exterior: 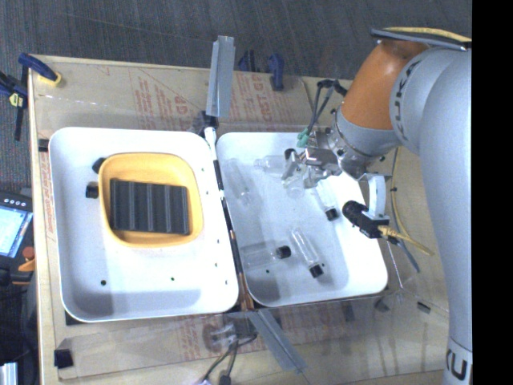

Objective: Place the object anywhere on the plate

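Note:
A yellow plate [152, 164] lies in the left bin [80, 287], and a dark ribbed rectangle [151, 205] covers its middle. My gripper [303, 167] hangs low over the upper middle of the right bin [365, 275], far from the plate. Several small clear pieces with black caps lie in that bin: one [330, 212] just below the gripper, and two more [282, 252] [314, 269] near the front. A clear piece [266, 164] lies just left of the gripper. I cannot make out anything held.
Small black bits [91, 190] lie beside the plate's left edge. The arm's orange band [383, 79] and grey body fill the right side above the right bin. A black plug with a yellow cable [362, 220] sticks out by that bin's right wall. Blue clamps [276, 69] grip the bench's far edge.

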Controlling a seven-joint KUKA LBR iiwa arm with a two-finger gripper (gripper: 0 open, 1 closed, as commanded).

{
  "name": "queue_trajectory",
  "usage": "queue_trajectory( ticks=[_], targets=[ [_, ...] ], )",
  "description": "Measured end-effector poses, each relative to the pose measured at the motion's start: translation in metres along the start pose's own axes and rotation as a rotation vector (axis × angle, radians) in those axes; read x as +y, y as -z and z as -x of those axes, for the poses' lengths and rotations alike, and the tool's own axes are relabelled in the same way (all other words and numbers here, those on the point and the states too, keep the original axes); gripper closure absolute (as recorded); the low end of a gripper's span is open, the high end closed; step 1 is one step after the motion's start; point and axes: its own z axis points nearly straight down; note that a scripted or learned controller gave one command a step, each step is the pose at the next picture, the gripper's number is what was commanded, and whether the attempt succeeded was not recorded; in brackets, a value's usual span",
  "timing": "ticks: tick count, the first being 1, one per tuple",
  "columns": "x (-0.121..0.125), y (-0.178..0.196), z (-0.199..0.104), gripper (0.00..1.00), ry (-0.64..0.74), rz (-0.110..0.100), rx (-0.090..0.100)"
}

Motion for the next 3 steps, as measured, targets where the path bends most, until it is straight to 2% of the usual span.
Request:
queue_trajectory(
  ticks=[1,2,3],
  targets=[
    [-0.018,0.004,-0.085,1.00,0.123,-0.003,-0.001],
    [-0.011,0.009,-0.146,1.00,0.087,0.000,-0.002],
    [-0.011,0.009,-0.146,0.00,0.087,0.000,-0.002]
  ],
)
